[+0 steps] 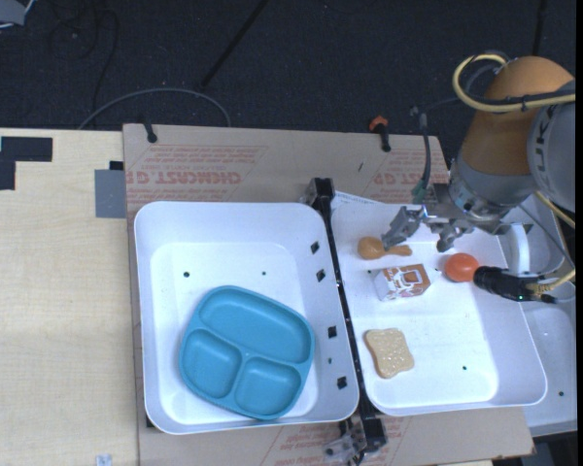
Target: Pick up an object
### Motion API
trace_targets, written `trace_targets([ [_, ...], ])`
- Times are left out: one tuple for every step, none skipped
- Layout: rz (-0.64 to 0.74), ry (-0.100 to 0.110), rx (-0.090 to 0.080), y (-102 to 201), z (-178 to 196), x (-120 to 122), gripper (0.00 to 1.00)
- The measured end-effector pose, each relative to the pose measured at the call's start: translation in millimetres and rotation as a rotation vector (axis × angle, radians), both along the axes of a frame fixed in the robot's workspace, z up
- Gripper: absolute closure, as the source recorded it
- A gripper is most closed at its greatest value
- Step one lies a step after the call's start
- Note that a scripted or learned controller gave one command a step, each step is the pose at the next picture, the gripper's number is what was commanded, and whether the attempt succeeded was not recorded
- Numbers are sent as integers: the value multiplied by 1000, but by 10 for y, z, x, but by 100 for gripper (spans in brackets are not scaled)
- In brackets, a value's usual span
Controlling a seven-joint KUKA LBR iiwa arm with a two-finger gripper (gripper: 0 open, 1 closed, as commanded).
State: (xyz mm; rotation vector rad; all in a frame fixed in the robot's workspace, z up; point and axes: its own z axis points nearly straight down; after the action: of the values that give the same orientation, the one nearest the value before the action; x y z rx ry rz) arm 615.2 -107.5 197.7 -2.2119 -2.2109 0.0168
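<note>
Camera view: gripper [427, 227] spread wide, empty, above right bin [510, 377] near bun [371, 249].

The bench [49, 289] has a pale wood-grain top. A brown cardboard sheet [233, 163] with red print lies flat on it, under the pincer [426, 223] and stretching away to its left. Two shallow white bins rest on the cardboard: the right bin [510, 357] directly beneath the pincer, the left bin [165, 231] beside it, their edges touching.
</note>
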Motion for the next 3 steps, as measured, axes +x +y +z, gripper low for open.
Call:
trace_targets([
  [2, -14, -2, -2, 87, 29, 0],
  [2, -9, -1, 90, -424, -14, 0],
  [3, -42, -13, 46, -900, 141, 0],
])
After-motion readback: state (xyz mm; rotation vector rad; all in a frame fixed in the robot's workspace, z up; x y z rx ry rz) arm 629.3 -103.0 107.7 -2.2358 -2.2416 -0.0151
